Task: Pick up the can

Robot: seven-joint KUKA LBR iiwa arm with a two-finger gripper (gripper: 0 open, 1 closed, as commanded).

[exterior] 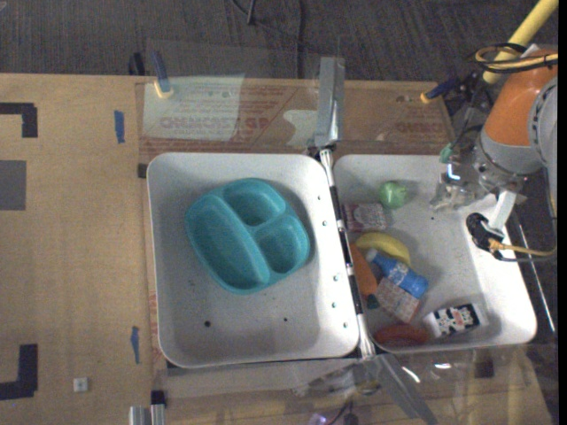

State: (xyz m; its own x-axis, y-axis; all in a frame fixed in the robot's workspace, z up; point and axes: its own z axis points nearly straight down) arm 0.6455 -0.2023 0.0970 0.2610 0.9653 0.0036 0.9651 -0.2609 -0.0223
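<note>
Item: small blue cylindrical can (400,276), lying on its side in the right white bin (507,301), just below the yellow banana (383,246); long axis slanted. Gripper (454,187): located up and right of the banana, well apart from the can; finger spacing apparently narrow, nothing held. Surroundings: crowded.

— What colours are you seeing in the bins?
— Your left bin (168,326) is white, holding a teal divided plate (248,234). Your right bin (514,317) is white too: green apple (394,193), yellow banana (383,245), blue bottle (400,275), black-and-white carton (457,319).
— And the rest?
— Your worktop (71,264) is tan wood with blue tape marks (119,126); the arm's band (518,113) is orange.
</note>
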